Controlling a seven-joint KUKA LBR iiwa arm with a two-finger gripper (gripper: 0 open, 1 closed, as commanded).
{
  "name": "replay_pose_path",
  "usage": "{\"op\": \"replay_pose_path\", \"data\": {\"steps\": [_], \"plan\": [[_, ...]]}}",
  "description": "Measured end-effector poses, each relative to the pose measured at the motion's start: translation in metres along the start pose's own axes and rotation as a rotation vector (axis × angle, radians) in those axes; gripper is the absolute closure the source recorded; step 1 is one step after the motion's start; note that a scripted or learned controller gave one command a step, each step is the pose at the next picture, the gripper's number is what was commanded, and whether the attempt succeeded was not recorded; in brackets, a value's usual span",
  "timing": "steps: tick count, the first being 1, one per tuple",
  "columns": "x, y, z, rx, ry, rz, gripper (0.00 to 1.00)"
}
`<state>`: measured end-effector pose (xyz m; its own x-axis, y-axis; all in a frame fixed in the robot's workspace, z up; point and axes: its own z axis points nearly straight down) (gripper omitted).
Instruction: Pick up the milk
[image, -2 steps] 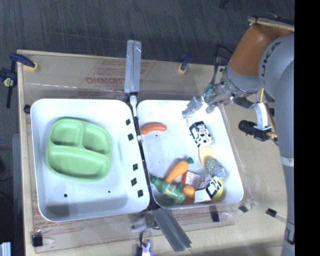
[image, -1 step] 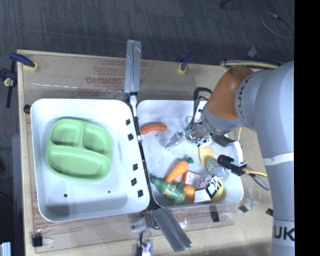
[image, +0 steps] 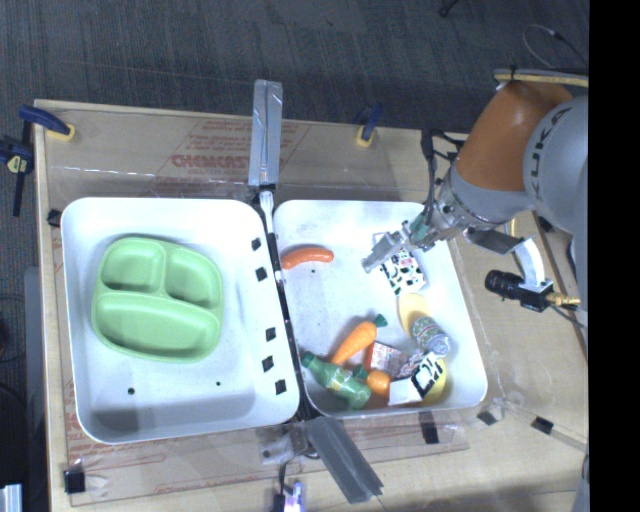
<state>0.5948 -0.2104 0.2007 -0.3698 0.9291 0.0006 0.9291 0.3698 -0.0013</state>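
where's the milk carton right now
The milk carton sits in the right bin, toward its upper right, directly under the pincer, with the hot dog to its left and the banana just below.

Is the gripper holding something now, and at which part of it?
It cannot be told. The gripper sits right at the milk carton's upper end, but a grasp is not clear.

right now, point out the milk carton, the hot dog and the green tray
milk carton (image: 404, 272), camera view, on its cow-spotted side just under the claw
hot dog (image: 306, 257), camera view, middle of the orange sausage
green tray (image: 158, 297), camera view, on the ridge between its compartments
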Motion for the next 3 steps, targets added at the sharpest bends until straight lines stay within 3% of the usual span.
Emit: {"op": "replay_pose_path", "data": {"steps": [1,2,3], "plan": [[0.002,0.001,0.029,0.003,0.003,-0.049,0.0],[-0.005,0.021,0.109,0.003,0.002,-0.093,0.0],[-0.015,0.038,-0.03,0.0,0.0,-0.143,0.0]]}}
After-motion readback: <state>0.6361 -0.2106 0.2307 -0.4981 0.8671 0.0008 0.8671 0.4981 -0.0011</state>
